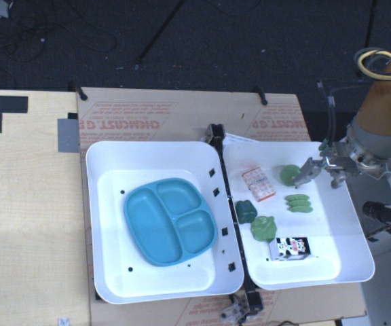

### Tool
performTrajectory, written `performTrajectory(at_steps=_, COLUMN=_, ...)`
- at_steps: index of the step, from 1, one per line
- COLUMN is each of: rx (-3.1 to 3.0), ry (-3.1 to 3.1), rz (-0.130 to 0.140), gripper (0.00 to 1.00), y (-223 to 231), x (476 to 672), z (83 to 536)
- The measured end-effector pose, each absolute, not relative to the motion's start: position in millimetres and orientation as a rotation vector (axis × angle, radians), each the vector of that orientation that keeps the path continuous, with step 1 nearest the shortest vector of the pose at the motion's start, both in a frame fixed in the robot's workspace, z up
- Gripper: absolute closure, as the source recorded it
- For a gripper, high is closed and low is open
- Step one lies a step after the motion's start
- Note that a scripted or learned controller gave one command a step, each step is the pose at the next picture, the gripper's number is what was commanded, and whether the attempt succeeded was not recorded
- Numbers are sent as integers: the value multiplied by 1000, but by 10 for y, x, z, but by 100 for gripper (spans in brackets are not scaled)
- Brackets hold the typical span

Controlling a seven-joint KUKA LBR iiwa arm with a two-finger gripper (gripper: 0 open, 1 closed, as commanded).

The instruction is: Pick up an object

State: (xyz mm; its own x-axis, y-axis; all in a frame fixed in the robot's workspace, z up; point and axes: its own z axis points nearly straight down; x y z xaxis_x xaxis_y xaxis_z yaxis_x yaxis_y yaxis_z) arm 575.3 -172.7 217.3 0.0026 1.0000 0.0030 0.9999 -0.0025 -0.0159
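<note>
1. Progress so far is slight, by my reckoning: nothing sits between my fingers, and every item lies loose on the floor of the white right-hand bin (345, 267), so the whole pick is still to do.

2. My claw (305, 175) hangs low over the far side of that bin, its two fingers slightly parted and holding nothing. The tips reach toward the round green lump (289, 174), which lies just beside them on the bin floor; I cannot tell whether they touch it.

3. That lump looks the likeliest target. It is roughly round, so I see no real long axis and no facing direction to speak of; any closing line across it should serve.

4. Just below my fingertips, nearer the camera, lies the green ridged pod-shaped piece (299, 203). Its long axis runs across the bin, side to side, roughly in line with my reach.

5. Beyond the lump, further from me, sits the small orange-and-white packet (258, 183), long axis tilted toward the camera.

6. Further off lie the dark teal lump (246, 211), the leafy green lump (263, 228) and the black-and-white printed card (290, 248).

7. Well past all of these, the blue three-compartment plastic tray (170, 220) rests in the white left-hand bin (107, 250).

8. Left to do: settle over one piece, close, lift.
</note>
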Motion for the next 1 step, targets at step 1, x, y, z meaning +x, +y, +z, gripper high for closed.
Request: performTrajectory(at_steps=1, rx=-2220, ry=-2219, rz=2, gripper=0, y=-1727, x=5778, z=2256)
